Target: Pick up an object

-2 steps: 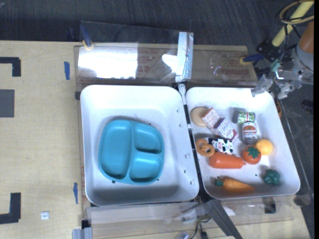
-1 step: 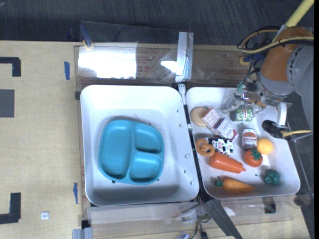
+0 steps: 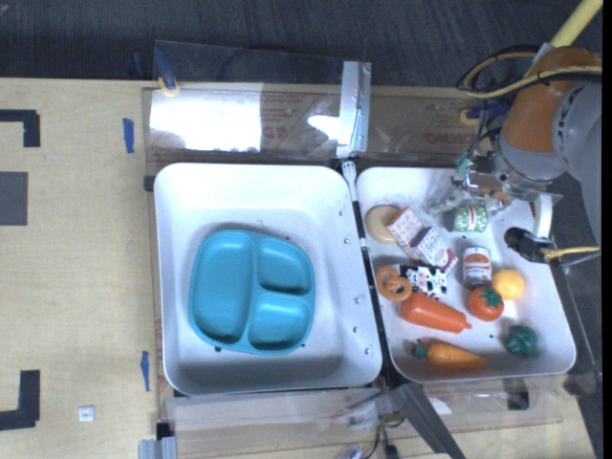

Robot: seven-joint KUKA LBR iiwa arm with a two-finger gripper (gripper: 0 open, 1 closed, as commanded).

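Note:
The right bin (image 3: 564, 338) holds several toy foods. Among them are a green can (image 3: 469, 219), a red can (image 3: 476, 264), a tomato (image 3: 486, 302), a lemon (image 3: 509, 284), a large carrot (image 3: 435, 314) and a smaller carrot (image 3: 455, 355). A tan disc (image 3: 381, 221), two red-and-white packets (image 3: 409, 228), a pretzel (image 3: 391, 282) and a black-and-white cow (image 3: 422, 279) lie nearer the bin's left wall. My gripper (image 3: 472, 191) hangs over the bin's far right corner, just behind the green can. Nothing shows held in it.
The left bin (image 3: 182, 194) carries a blue divided plate (image 3: 252, 289). A green broccoli piece (image 3: 521, 340) lies near the right bin's front right corner. Clear plastic panels (image 3: 287, 113) stand behind both bins. Cables (image 3: 497, 70) loop beside the arm.

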